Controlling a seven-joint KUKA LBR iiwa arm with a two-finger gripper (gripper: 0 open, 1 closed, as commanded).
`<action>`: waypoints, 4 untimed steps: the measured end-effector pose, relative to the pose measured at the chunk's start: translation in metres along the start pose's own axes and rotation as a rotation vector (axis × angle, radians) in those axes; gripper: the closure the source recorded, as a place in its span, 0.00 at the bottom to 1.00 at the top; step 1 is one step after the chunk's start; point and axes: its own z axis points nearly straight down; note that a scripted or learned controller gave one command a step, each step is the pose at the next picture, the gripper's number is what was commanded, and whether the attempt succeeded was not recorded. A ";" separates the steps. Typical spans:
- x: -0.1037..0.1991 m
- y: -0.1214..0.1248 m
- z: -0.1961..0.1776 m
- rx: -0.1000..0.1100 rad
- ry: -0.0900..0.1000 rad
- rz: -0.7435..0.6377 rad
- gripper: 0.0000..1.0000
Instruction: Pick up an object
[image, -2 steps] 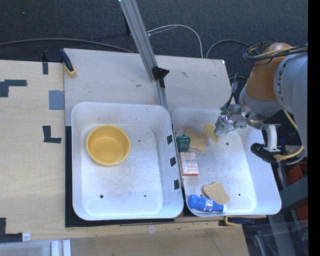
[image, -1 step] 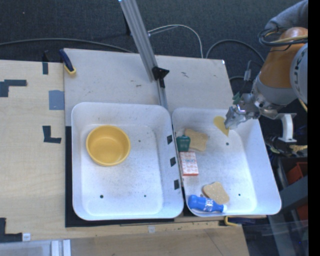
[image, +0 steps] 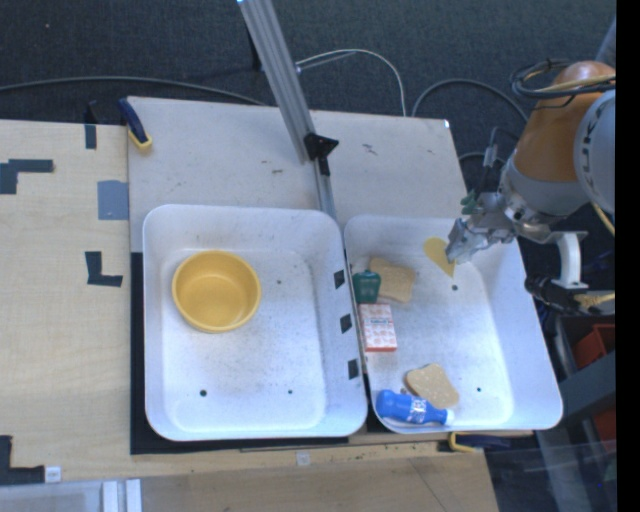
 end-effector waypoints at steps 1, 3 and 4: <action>0.047 -0.024 -0.013 -0.001 0.003 -0.003 1.00; 0.146 -0.073 -0.018 0.001 0.003 -0.005 1.00; 0.202 -0.085 -0.011 0.002 0.003 -0.006 1.00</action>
